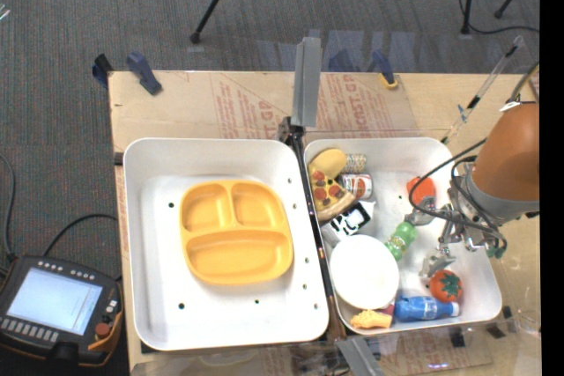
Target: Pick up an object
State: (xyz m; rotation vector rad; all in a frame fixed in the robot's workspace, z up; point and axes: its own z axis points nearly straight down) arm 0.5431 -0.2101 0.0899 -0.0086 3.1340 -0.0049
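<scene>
So the pick hasn't happened yet as far as I can judge. Going left to right: a teach pendant (57, 302) sits on the floor, then the left bin (150, 313) has just a yellow divided tray (236, 231) in it. The right bin (401, 145) holds all the candidates: a toy pizza slice (328, 192), a small can (356, 186), a black-and-white card (352, 220), a white plate (365, 271), a green bottle (401, 238), a blue bottle (423, 308) and a toy tomato (445, 284). The gripper (438, 262) hangs low over the right side of that bin, just above the tomato. I can't tell how the claw stands, and nothing is visibly in it, so the whole grab and lift is left. Writing: red print on the cardboard (264, 106) under the bins, too mirrored and skewed to read. The can label is too small.
</scene>
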